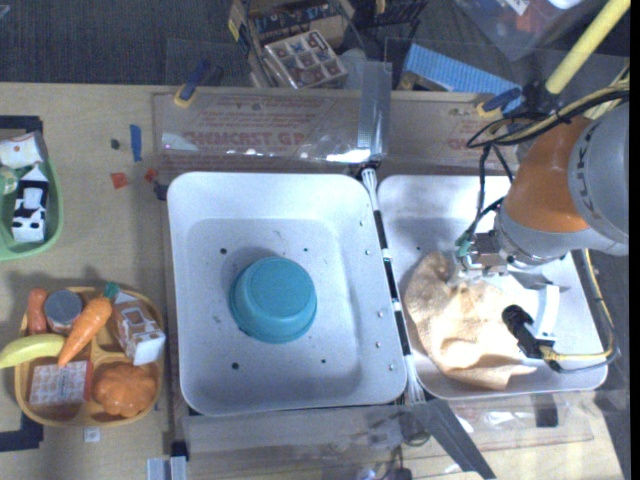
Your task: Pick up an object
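Pincer (pixel 472 265) is low over the right bin (pixel 430 208), right at the upper edge of the tan cloth (pixel 455 320), looks like it's touching. Can't tell how far open it is or whether it has hold of anything; the wrist blocks the tip. Cloth lies crumpled across the left and front part of that bin. Arm (pixel 550 183) comes in from the right, orange band over the bin's back corner.

Left bin (pixel 190 208): one blue bowl (pixel 274 298), upside down, about the middle, well apart from the pincer.

Bench (pixel 90 128), left side: carrot (pixel 85 330) and banana (pixel 30 349) on a tray (pixel 20 383), green dish (pixel 50 220) behind it.
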`<control>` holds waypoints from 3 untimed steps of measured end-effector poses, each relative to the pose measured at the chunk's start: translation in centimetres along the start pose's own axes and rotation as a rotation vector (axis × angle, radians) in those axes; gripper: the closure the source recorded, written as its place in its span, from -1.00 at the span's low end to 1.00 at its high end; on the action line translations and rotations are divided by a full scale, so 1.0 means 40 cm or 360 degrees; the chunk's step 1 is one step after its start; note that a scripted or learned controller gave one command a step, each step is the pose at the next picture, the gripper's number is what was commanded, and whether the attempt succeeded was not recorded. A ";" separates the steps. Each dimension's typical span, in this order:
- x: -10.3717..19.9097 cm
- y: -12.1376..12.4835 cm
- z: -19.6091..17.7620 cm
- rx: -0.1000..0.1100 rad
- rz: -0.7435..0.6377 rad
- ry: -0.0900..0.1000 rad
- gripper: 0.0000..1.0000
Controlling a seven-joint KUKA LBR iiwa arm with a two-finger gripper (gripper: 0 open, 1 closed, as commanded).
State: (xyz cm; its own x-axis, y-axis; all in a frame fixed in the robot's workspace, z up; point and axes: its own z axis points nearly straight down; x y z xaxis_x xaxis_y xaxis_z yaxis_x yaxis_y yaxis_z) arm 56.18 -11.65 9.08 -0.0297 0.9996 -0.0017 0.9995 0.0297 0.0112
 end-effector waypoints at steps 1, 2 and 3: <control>-0.003 0.000 0.001 -0.0002 0.0002 -0.0004 -1.00; -0.002 0.003 -0.026 -0.0008 0.0004 -0.0001 1.00; -0.002 0.003 -0.026 -0.0007 0.0004 -0.0001 -1.00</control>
State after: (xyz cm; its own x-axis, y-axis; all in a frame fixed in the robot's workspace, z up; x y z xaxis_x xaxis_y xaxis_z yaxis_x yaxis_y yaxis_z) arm 56.29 -11.75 10.11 -0.0269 0.9996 -0.0023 0.9995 0.0270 0.0159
